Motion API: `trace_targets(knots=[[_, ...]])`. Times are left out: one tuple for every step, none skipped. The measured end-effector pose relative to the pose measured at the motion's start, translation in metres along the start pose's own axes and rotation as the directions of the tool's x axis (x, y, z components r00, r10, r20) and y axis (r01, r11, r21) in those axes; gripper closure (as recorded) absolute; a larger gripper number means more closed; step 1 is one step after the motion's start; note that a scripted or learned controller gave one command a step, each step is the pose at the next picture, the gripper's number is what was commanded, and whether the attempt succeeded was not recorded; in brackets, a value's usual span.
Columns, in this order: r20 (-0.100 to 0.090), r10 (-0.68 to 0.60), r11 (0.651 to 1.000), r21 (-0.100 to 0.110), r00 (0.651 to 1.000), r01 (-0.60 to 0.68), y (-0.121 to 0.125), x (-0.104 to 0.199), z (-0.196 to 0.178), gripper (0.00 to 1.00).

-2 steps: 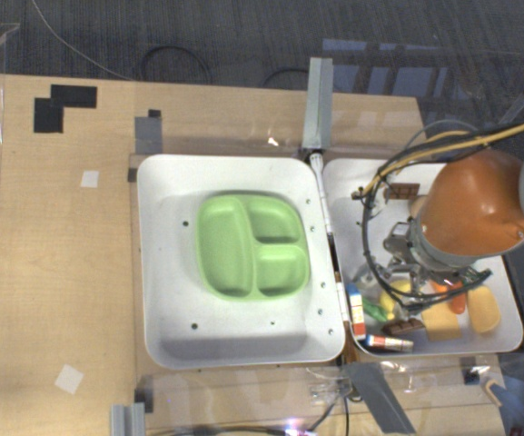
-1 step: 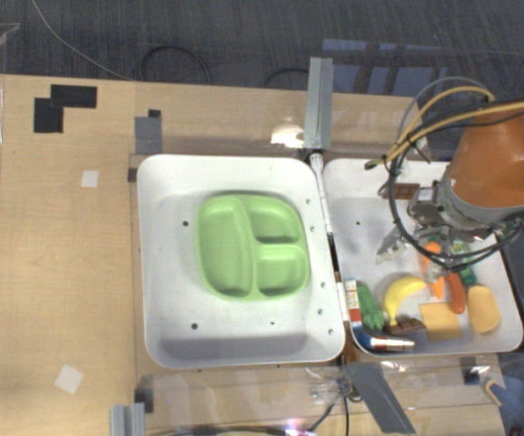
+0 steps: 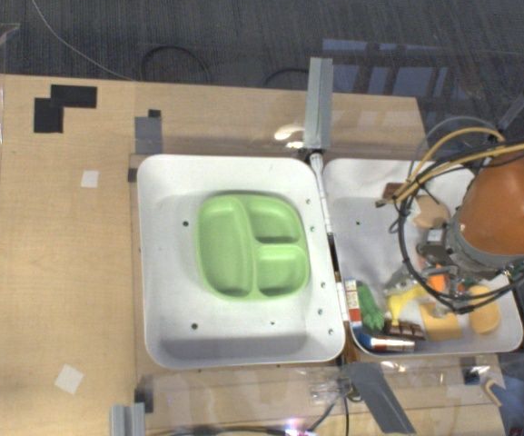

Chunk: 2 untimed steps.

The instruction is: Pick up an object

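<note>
The bench (image 3: 62, 271) carries two white bins side by side. The left bin (image 3: 166, 243) holds a green divided tray (image 3: 251, 245). The tray lies flat near the middle of this bin, with its one long compartment on the side away from the right bin and its two smaller compartments on the side toward it.

The right bin (image 3: 357, 198) is the landmark for the remaining items. A cluster of small objects lies in its near end, toward the camera. A green item (image 3: 370, 305) lies close to the wall shared with the left bin, its long axis running roughly from the far side to the near side. A dark, rod-like item (image 3: 393, 341) lies along the near wall, long axis crosswise to the green item. A yellow piece (image 3: 405, 296), an orange piece (image 3: 436, 282) and tan blocks (image 3: 461, 321) lie just beside these, toward the outer wall.

The arm (image 3: 507, 209) hangs above this cluster. The gripper (image 3: 439, 280) is down among cables; its state cannot be determined.
</note>
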<state>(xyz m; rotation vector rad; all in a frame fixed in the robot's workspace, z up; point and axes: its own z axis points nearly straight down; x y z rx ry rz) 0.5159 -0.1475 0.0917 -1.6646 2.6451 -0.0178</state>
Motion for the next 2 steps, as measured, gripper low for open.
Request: trace_targets(knots=[[0.008,-0.004,1.0,0.013,1.0,0.004,-0.004,-0.005,-0.014,1.0],[-0.001,0.076,0.997,0.0,0.997,-0.076,-0.023,-0.047,-0.125,1.0]])
